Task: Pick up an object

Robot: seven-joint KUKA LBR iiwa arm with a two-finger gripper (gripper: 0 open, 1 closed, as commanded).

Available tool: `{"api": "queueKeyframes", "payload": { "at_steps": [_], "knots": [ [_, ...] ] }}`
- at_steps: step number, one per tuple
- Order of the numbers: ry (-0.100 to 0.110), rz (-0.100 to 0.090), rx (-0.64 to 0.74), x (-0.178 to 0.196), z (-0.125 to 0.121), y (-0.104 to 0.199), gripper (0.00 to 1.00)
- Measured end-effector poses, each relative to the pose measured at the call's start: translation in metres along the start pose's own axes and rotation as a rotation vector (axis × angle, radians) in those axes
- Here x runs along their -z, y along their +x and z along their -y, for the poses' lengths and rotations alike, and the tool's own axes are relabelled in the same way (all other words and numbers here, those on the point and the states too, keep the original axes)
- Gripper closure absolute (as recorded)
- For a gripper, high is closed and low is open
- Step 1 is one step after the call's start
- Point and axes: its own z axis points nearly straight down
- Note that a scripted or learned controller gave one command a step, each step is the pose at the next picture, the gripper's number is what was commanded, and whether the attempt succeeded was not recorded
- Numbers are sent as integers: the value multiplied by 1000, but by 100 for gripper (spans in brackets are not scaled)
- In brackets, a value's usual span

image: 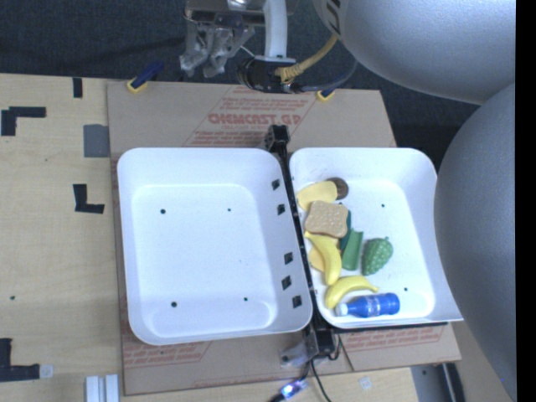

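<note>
The right bin (414, 182) holds the objects along its left side. A slice of toast (326, 219) lies on top of yellow banana-like pieces (326, 258). A brown round piece (337, 188) sits behind the toast. A dark green stick (352, 249) and a green bumpy fruit (378, 255) lie to the right. Near the front are a curved banana (349, 288) and a blue bottle (373, 306). The gripper (207, 57) hangs high at the top of the view, beyond the bins, with nothing between its fingers.
The left bin (138, 224) stands beside the right one on a cardboard sheet (243, 120). The grey arm (435, 32) fills the upper right and right edge. A yellow cable (306, 64) loops below the wrist. Black marks dot the wooden bench (50, 224).
</note>
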Motion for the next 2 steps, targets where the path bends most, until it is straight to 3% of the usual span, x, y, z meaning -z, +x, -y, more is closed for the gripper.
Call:
{"api": "queueKeyframes", "payload": {
  "at_steps": [1,2],
  "knots": [
    [5,2,-1,72,-20,0,100],
    [34,11,-2,-181,50,-2,100]
  ]
}}
